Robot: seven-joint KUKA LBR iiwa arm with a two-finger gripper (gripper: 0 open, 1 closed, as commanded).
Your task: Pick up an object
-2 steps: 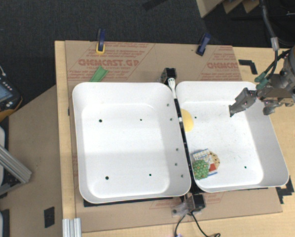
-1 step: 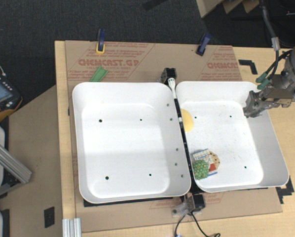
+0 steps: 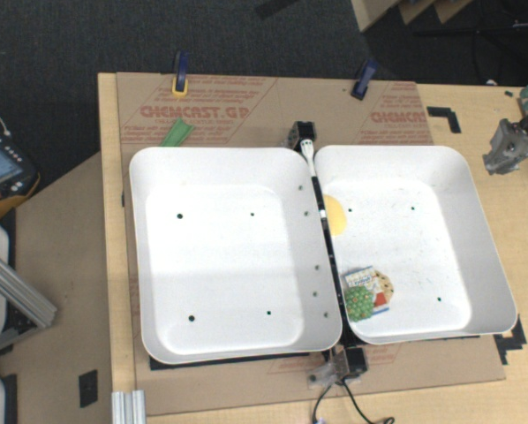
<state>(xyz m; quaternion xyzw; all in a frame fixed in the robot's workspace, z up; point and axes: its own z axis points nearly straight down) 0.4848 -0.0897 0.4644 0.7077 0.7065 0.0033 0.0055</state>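
Camera view: at the bottom of the frame, right bin holds a small patterned packet, green-dotted with red and blue, lying near its lower left corner, close to the divider. Above it a yellow round object sits against the bin's left wall. Left bin is beside it, walls touching. Green piece lies on cardboard, upper left. Gripper is at right edge, outside the bins, well apart from both objects; can't tell finger state
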